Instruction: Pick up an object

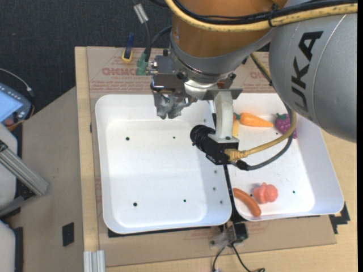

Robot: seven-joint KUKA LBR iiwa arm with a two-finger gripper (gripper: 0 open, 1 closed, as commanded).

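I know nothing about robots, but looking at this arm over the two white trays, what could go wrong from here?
1. The gripper hangs over the left tray, while the carrot, grapes, sausage and pink toy lie in the right tray. A grab here would likely catch nothing.
2. The yellow cable loops low near the grapes and carrot and might drag them.

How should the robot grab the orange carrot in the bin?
Probably from straight above, fingers closing across the thick middle of the carrot. It lies flat and long in the right bin, so its narrow width fits between fingers better than its length. The purple grapes crowd its right end.
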